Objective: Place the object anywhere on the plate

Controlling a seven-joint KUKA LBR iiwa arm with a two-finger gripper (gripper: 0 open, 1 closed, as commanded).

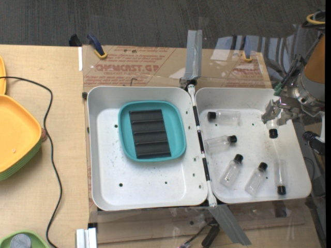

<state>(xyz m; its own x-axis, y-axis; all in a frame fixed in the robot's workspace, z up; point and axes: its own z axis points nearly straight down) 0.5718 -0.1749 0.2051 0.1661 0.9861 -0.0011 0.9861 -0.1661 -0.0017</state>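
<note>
Nearest the camera in the right-hand shallow white bin (305,187), 3 small clear plastic vials with black caps lie on their sides: 1 along the right wall with its cap at the near end (281,177), 1 tilted just left of it (256,179), and 1 more further left (231,170). A little farther in, a 4th vial (221,141) lies crosswise with its cap to the right, and a 5th (223,117) rests near the far left corner with its cap to the left. A 6th black cap (273,134) sits just below the claw (275,113), which hovers at the far right of this bin on the grey arm (310,81). Whether its fingers are spread or pressed together cannot be told here, and no vial can be seen between them.

Any of these vials could serve as the object. Each looks light, rigid and smooth, so it would probably roll or slip under a glancing touch. The safest hold is likely across the clear barrel near its middle, fingers square to its long axis.

In the left-hand white bin (103,154) lies the teal rounded-square plate (126,138) with a dark ribbed insert (150,134), well apart from every vial.
</note>
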